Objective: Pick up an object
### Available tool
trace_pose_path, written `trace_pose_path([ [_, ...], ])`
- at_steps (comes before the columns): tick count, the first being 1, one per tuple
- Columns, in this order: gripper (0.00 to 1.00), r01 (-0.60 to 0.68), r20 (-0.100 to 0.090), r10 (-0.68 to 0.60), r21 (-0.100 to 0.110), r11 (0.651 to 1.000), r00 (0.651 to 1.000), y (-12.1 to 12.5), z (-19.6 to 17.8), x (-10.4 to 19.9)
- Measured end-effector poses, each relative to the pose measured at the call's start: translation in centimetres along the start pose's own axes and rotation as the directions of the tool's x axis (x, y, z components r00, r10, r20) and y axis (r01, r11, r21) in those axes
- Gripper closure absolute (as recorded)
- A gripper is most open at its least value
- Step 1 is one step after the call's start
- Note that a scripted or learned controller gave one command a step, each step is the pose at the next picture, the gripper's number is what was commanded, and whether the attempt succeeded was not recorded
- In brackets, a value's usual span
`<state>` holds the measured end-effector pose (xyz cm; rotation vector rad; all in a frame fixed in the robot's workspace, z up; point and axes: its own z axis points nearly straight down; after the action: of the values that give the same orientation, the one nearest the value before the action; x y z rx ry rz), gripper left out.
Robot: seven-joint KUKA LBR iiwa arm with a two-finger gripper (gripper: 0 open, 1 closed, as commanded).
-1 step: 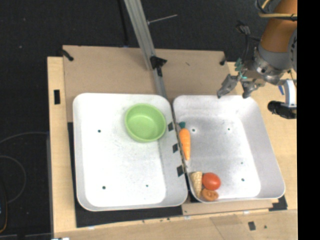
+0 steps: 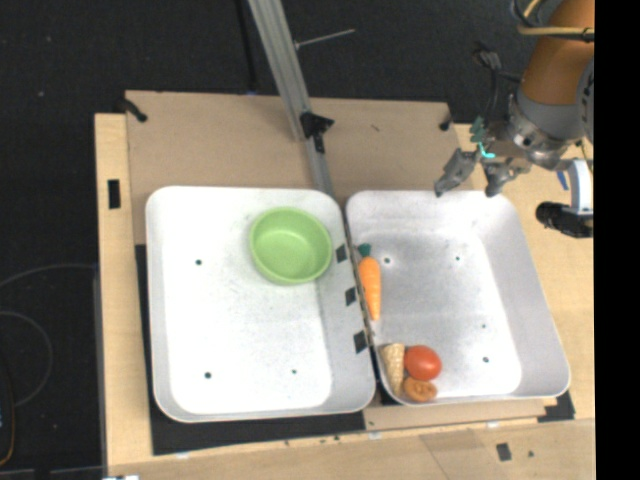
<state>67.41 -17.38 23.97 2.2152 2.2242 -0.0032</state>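
Observation:
My gripper [image 2: 468,181] hangs above the far edge of the right bin [image 2: 500,268], fingers spread open with nothing between them. An orange carrot [image 2: 369,284] lies along that bin's left wall. In its near left corner sit a red tomato [image 2: 423,361], a tan bread-like piece [image 2: 393,362] and a small brown piece [image 2: 419,390], all well below and left of the gripper. A green bowl [image 2: 290,246] stands upright in the far right part of the left bin [image 2: 200,348].
A grey metal pole [image 2: 285,68] slants up from the gap between the bins at the back. The bins rest on a tan board [image 2: 220,138] with dark floor around it.

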Motion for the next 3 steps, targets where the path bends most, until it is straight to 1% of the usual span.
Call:
trace_pose_path([
  [1, 0.0, 0.002, -0.001, -0.002, 0.005, 1.0, 1.0, 0.4, 6.2, 0.0],
  [2, 0.0, 0.003, -0.001, -0.003, 0.003, 1.0, 1.0, 0.5, 10.4, 0.0],
  [3, 0.0, 0.005, 0.0, -0.005, 0.0, 1.0, 1.0, 0.5, 13.8, -0.2],
])
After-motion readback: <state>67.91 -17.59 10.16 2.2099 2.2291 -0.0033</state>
